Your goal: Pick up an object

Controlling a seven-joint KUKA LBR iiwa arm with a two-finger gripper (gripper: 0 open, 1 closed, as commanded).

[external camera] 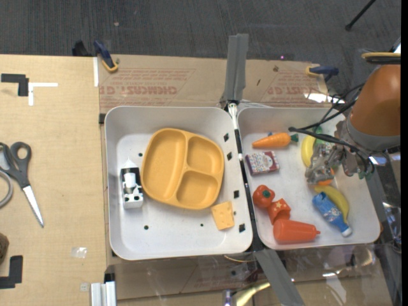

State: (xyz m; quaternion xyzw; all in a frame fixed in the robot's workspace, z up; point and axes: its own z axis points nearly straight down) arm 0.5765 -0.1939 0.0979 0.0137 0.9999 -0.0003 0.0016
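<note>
The right bin (pixel 366 231) holds several toys. An orange carrot (pixel 271 140) lies at its back, with a maroon box (pixel 262 163) just in front of it. A red pepper (pixel 264 196) and an orange cone (pixel 294 231) are at the front left. A blue bottle (pixel 330 213) and a yellow banana (pixel 338 197) lie at the front right. My gripper (pixel 320 166) hangs low in the middle right of this bin, just above the banana and beside a second yellow banana (pixel 308 150). The grey arm with its orange band (pixel 381 107) comes in from the right.
The left bin (pixel 118 234) holds a yellow divided plate (pixel 183 169), a small white and black object (pixel 131 189) and a cheese wedge (pixel 223 215). Scissors (pixel 24 177) lie on the bench to the far left. A grey bar (pixel 236 69) stands behind the bins.
</note>
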